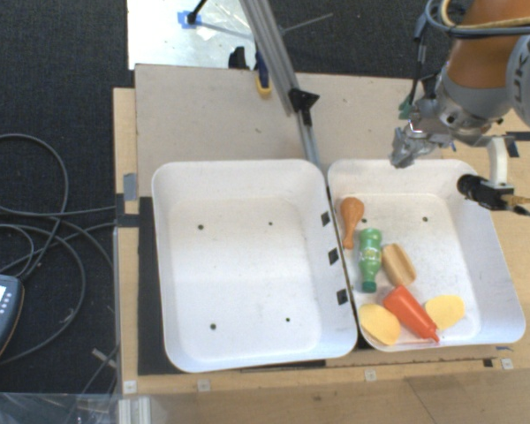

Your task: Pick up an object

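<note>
Camera view: right bin [477,237] holds six toys — drumstick [350,215], green bottle [370,256], bread roll [398,264], orange cone [410,312], two yellow pieces. Claw [405,154] hovers over its far rim — opening impossible to tell.

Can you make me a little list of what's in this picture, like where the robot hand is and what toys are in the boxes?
hand: the hand hangs over the far rim of the right bin, nothing between its fingers that I can see
right bin toys: drumstick, green bottle, bread roll, orange cone, two yellow pieces
where the toys lie: bunched along the right bin's left and near side
left bin: left bin sits right beside the right bin
toys picked up: none yet
</note>
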Controlling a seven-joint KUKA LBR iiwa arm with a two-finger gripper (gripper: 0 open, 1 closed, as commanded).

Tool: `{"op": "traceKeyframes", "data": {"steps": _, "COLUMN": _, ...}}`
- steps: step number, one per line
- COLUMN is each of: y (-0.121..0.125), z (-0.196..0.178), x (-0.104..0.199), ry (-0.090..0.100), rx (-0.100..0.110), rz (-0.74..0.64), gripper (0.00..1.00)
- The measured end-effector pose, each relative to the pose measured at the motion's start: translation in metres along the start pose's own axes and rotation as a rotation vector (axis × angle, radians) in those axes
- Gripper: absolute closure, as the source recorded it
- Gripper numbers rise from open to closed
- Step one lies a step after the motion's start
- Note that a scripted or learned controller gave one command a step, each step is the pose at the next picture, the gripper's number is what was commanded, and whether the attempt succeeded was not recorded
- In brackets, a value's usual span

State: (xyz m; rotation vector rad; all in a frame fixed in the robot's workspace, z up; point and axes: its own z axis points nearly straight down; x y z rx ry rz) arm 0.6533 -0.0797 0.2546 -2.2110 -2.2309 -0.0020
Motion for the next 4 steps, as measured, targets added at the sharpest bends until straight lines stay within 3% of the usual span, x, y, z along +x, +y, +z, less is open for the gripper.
{"op": "traceKeyframes", "data": {"steps": 2, "y": -0.040, "z": 0.010, "x": 0.082, "ry": 0.000, "rx": 0.002, "rz": 0.000, "gripper": 1.00}}
{"op": "traceKeyframes", "data": {"steps": 4, "y": -0.058, "z": 0.009, "x": 0.176, "ry": 0.001, "rx": 0.001, "rz": -0.001, "gripper": 1.00}}
